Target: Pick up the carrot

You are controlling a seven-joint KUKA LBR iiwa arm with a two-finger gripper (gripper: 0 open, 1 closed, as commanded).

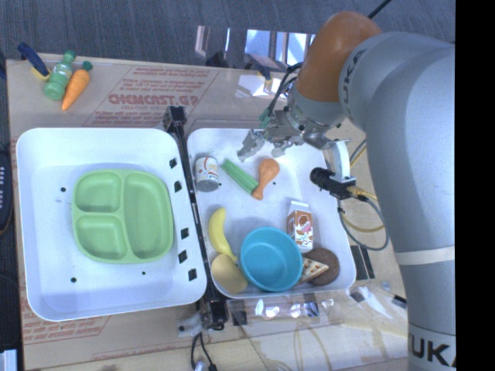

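Observation:
The carrot [75, 88], orange with a green top, lies on the cardboard outside the bins at the far upper left, beside a green bottle [58, 78]. My gripper [263, 146] hangs over the back of the right bin [232, 134], far to the right of the carrot. Its fingers [250, 145] are spread and open, with nothing between them. Just below the gripper lies an orange drumstick [265, 175].
The right bin also holds a small can [206, 172], a green stick [240, 176], a banana [219, 230], a blue bowl [271, 258], a carton [300, 226] and a brown cookie [323, 265]. A green divided plate [124, 215] sits in the left bin [39, 153].

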